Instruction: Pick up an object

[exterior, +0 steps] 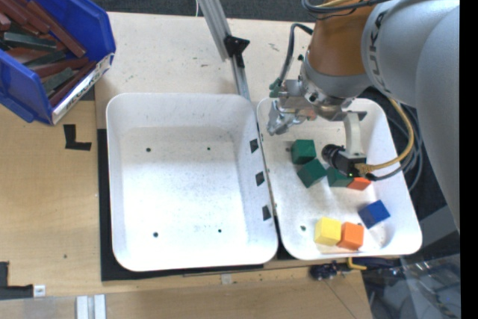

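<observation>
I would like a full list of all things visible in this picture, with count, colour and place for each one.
shallow white plastic bins: 2, white, side by side on the bench; left one, right one
green blocks: 2, dark green, middle of the right bin; upper, lower
yellow block: 1, yellow, near edge of the right bin, touching the orange cube
orange cube: 1, orange, right of the yellow block
blue block: 1, blue, right bin, above the orange cube
small orange piece: 1, orange, right bin, beside the black part
blue storage crate: 1, blue, top left, holding reddish-brown sticks
grey metal bar: 1, grey, slanting above the bins
arm: 1, grey with orange band, from the right
tool: 1, metal, over the right bin's far left corner
</observation>
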Controlling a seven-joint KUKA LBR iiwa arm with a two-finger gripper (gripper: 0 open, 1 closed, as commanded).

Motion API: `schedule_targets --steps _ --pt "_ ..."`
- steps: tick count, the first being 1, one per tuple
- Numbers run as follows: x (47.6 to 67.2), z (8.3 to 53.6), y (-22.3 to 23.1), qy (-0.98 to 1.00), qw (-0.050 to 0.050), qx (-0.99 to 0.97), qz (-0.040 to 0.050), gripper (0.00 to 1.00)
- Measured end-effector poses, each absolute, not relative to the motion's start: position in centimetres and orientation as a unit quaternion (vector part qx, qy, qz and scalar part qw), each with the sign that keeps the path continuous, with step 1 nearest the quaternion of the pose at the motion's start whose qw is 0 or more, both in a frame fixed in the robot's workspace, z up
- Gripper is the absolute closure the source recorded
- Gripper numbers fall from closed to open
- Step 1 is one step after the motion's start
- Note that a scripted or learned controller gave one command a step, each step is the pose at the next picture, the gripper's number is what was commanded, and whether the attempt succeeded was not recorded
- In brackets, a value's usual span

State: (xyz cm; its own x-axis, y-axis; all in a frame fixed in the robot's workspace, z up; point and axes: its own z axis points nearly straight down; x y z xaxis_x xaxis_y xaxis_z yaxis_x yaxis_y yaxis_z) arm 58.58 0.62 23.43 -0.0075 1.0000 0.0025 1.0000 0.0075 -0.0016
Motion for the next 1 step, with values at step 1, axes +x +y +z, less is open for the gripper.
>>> schedule_targets --steps 1 --pt "57.96 22.66 6.49 -0.71 0.002 -0.704 0.0006 1.0"
